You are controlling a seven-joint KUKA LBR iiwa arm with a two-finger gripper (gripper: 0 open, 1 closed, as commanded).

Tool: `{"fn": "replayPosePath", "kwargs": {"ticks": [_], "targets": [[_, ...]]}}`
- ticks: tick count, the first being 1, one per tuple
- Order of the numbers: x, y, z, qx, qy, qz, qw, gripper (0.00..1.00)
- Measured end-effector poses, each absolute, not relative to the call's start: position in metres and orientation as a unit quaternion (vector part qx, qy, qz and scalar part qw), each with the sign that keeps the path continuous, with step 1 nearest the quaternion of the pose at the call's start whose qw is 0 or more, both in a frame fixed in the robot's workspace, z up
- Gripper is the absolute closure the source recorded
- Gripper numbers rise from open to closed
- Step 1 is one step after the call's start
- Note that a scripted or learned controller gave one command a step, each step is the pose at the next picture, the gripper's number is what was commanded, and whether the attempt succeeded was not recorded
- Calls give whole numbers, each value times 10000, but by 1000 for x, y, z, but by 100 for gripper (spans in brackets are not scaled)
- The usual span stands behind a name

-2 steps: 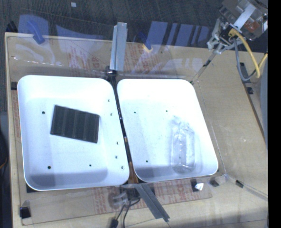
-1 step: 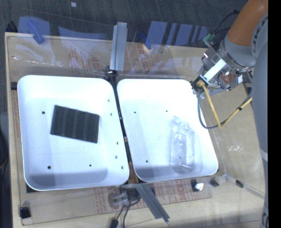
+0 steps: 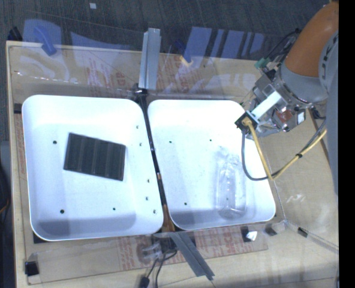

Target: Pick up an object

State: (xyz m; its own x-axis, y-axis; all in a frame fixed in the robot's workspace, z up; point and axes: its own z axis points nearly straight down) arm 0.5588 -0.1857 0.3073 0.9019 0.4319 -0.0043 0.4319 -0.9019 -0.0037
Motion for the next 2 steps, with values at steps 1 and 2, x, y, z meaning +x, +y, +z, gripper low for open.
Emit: {"fn": "replayPosePath", "kwargs": {"ticks": [1,2], "targets": [[567,-197,285,-9411,-3382,25,26,100],[567,-197,285,-9411,-3381,25,25,0]]}}
